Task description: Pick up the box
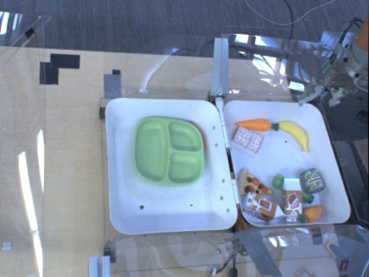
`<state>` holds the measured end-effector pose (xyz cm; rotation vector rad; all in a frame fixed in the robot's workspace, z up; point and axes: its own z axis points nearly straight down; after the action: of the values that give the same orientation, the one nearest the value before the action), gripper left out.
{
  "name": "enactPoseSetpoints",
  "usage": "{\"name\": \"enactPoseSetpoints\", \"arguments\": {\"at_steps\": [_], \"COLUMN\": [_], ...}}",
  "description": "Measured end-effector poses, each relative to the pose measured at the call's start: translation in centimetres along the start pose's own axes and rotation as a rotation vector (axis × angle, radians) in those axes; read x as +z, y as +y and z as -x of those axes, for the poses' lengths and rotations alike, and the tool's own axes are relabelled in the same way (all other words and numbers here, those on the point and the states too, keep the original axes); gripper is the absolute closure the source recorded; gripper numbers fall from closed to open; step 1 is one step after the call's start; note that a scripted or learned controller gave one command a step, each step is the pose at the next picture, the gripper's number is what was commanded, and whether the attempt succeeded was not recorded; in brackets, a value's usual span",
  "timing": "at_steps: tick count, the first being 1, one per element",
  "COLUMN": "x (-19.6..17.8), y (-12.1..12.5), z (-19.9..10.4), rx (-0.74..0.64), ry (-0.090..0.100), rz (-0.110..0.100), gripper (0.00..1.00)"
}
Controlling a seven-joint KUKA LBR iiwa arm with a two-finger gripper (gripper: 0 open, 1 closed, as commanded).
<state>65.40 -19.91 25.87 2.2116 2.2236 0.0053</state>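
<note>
A small red-and-white patterned box (247, 139) lies flat in the upper left of the right bin (328, 133), just below the carrot (253, 124). A second, brown printed box (260, 206) rests at the bin's front edge beside a white-and-orange carton (292, 199). My gripper (319, 95) hovers over the far right corner of the right bin, well away from both boxes and holding nothing that I can see. The arm's wrist (353, 62) reaches in from the top right.
In the right bin also lie a banana (294, 134), a pizza slice (251, 183), a green can (312, 180) and small green and orange pieces. A green divided plate (169, 150) sits in the left bin (124, 206). A metal divider post (219, 68) stands behind the bins.
</note>
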Motion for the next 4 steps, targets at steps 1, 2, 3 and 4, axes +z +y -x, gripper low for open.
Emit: {"name": "enactPoseSetpoints", "arguments": {"at_steps": [1,2,3,4], "x": [9.5,16.9,17.4,16.3], "y": [-1.8,-6.8,0.8,0.9], "z": [-2.7,-8.8,-10.5,-10.5], "rx": [-0.202,-0.161,-0.025,-0.035], "ry": [0.001,0.001,0.007,0.001], "rz": [-0.001,0.005,-0.037,-0.035], "gripper": [0.00,0.00,0.00,1.00]}}
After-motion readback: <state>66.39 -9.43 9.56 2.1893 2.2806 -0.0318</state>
